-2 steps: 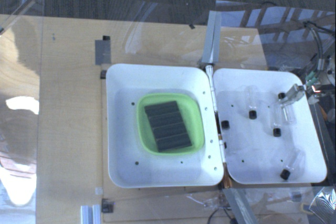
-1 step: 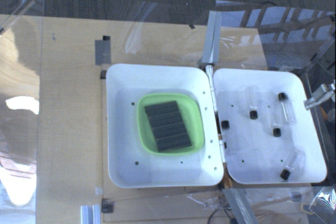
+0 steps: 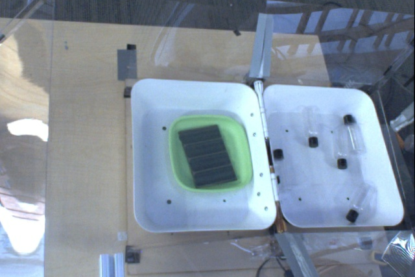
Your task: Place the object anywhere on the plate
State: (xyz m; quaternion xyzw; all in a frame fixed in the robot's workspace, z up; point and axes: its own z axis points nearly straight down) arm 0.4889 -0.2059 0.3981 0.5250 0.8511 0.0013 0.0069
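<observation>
A dark ribbed block (image 3: 207,156) is lying flat on the green plate (image 3: 178,139) in the left bin (image 3: 146,159), left of frame centre, its long axis running from upper left to lower right. It is looking matte charcoal, grooved crosswise into four bars, and sitting wholly inside the plate's rim, so the placing is looking done. In the right bin (image 3: 382,159), several clear vials with black caps (image 3: 348,136) are lying scattered. At the right edge a grey arm part (image 3: 402,119) is showing; the hand's opening cannot be told.
</observation>
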